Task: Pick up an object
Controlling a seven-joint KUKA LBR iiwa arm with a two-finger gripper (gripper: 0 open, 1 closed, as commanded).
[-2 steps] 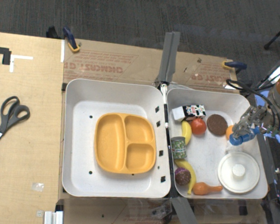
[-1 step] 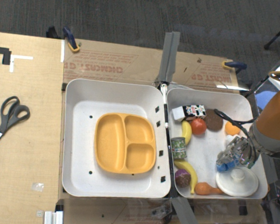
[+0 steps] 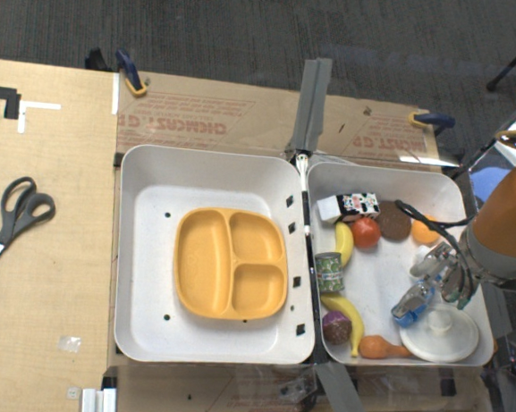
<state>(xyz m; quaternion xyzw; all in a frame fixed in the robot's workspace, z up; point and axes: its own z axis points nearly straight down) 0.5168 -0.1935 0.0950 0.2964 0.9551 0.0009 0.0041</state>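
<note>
- Far left on the worktop point(image 3: 33, 315) I see a pair of scissors point(image 3: 10, 215) lying well apart from both bins; nothing there concerns me.
- The left bin point(image 3: 136, 262) holds a yellow divided plate point(image 3: 231, 263), lying flat near its middle.
- The right bin point(image 3: 391, 178) carries the clutter: a small printed box point(image 3: 359, 203), a red apple point(image 3: 365, 232), a brown round thing point(image 3: 395, 224), an orange piece point(image 3: 425, 230), two bananas point(image 3: 344, 242) point(image 3: 345, 314), a small tin point(image 3: 329, 271), a purple fruit point(image 3: 335, 326), a carrot point(image 3: 380, 348) and a white round lid or plate point(image 3: 448, 341).
- The gripper point(image 3: 440, 275) hangs over the right side of that bin, the arm coming in from the right.
- I judge the likeliest target to be the blue-and-clear thing point(image 3: 411, 302), just beside and below-left of the jaws, its long axis running slantwise from lower left to upper right, its lower end touching or overlapping the white plate's rim.
- I cannot tell whether the jaws are spread or pressed together; the metal parts blur into the blue thing, and I cannot see anything between them.
- The wrist covers the bin's right wall, and the orange piece is partly hidden behind a dark cable point(image 3: 423, 217).
</note>
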